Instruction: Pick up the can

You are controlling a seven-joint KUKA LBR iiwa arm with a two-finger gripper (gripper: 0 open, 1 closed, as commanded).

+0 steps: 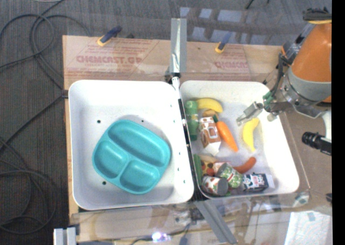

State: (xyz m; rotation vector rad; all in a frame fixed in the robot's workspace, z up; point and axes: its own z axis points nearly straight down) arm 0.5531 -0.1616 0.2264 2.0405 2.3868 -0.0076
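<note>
left bin [81, 130]: white, shallow; holds a teal divided plate [132, 155], three compartments, tilted toward the near right corner.
right bin [283, 155]: white, holds the small goods.
arm [312, 55]: grey with orange band, over the right bin's far right corner.
gripper [257, 110]: above the bin beside a banana [249, 133]; fingers parted, nothing between them.
carton [209, 133]: mid-bin, touching a carrot [227, 136].
can [216, 184]: on its side at the near left corner, among other packets.
</note>
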